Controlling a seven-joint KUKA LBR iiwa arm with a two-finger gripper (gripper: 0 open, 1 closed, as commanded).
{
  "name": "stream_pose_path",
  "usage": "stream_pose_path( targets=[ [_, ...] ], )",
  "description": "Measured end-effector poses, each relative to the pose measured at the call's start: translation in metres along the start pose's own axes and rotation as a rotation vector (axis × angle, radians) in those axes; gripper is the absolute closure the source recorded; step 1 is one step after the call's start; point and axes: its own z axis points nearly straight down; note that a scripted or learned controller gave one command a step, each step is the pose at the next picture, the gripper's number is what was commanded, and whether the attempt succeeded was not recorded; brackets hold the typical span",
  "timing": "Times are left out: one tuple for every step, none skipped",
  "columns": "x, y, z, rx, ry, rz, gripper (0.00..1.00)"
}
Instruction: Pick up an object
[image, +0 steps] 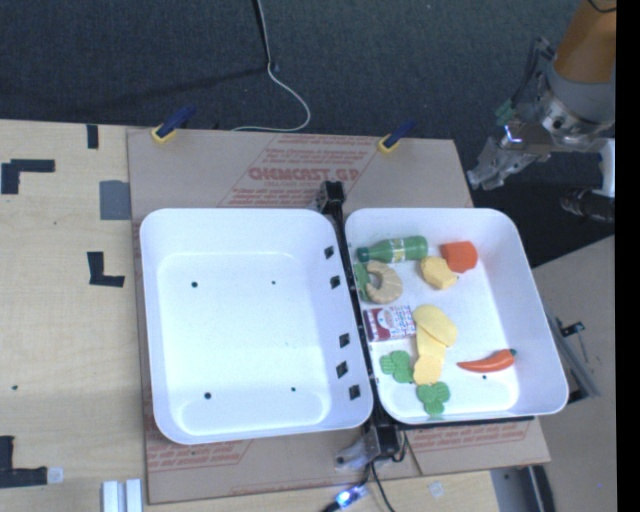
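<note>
1. The grey metal two-finger claw (487, 172) hung at the upper right, outside the bins and above the dark floor just beyond the worktop's far right corner; whether it was released or clenched could not be told, and nothing showed in its grip
2. The grey arm with its orange band (588, 45) rose from the claw toward the top right corner
3. The right shallow white plastic bin (530, 300) lay below and left of the claw, holding all the objects
4. Along its far side lay a green plastic bottle (393, 250), an orange block (460, 256) and a small yellow lump (437, 272)
5. Nearer sat a red chilli pepper toy (487, 362) and green broccoli toys (433, 397)
6. The left shallow white plastic bin (240, 320) touched the right bin's side
</note>
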Motion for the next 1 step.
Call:
stream_pose_path(
  targets=[
    [0.0235,-0.0949,0.1037,0.034,0.011,0.001,1.0]
  ],
)
